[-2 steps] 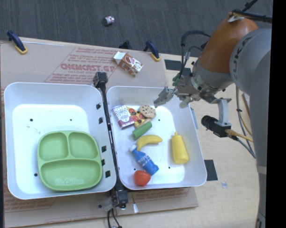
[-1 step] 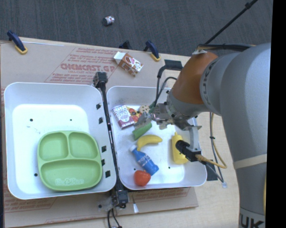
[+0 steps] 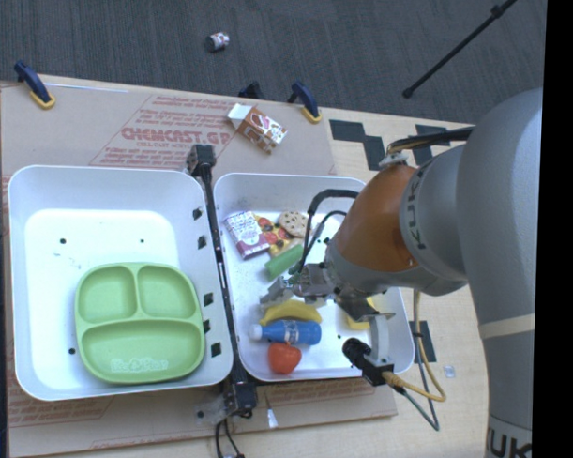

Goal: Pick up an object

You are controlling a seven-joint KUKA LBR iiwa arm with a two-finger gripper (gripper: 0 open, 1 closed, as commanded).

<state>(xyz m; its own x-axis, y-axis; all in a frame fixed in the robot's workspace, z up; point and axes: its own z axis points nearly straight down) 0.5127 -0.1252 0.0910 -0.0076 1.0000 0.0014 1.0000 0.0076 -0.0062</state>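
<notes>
Claw (image 3: 286,291) low inside right bin (image 3: 387,354), metal fingers just above and touching-close to yellow banana (image 3: 291,312); grip state cannot be told, nothing seen between fingers. Blue bottle (image 3: 292,333) just below banana, red tomato (image 3: 284,358) beneath bottle near front wall. Green piece (image 3: 283,261) just up from claw, beside pink packet (image 3: 246,232) and cookie (image 3: 292,222). Left bin (image 3: 44,196) with green divided plate (image 3: 138,323). Small carton (image 3: 259,128) on bench (image 3: 130,133) behind bins.
</notes>
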